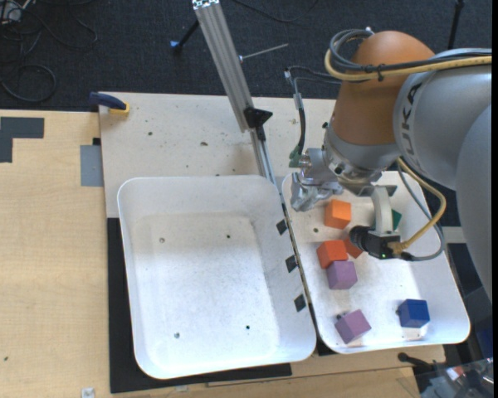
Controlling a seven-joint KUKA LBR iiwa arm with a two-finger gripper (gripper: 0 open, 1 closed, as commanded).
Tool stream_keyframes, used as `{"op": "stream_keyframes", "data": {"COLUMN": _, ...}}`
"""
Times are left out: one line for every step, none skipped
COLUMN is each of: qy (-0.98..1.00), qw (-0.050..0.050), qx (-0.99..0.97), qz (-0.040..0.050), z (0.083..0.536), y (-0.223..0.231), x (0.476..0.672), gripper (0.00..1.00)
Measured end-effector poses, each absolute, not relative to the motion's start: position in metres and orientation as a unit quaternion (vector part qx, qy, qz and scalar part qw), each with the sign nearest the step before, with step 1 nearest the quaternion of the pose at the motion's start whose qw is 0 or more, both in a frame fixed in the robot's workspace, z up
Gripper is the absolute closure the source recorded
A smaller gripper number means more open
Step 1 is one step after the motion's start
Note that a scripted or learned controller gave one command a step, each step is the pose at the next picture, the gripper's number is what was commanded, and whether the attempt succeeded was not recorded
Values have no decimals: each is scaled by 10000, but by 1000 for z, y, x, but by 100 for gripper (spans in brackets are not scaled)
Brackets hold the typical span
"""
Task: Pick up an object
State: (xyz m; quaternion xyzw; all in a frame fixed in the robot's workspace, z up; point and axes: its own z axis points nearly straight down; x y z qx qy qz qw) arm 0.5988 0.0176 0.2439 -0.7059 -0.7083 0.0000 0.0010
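The right bin holds several small blocks. An orange cube lies near its far left, with a red-orange block and a purple cube just in front of it. A second purple cube and a blue cube sit by the front rim. A green piece peeks out beside the arm's cable. My gripper hangs low over the bin's far left corner, just left of the orange cube. I see no block in its grasp.
The left bin lies alongside, sharing a divider with black clips. A slanted aluminium post rises behind the gripper. The arm's wrist and orange band cover the right bin's far side.
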Motion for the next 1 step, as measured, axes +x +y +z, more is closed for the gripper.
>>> {"op": "stream_keyframes", "data": {"qy": -7083, "qw": 10, "qx": -7059, "qz": 3, "z": 238, "y": 61, "x": 617, "gripper": 100}}
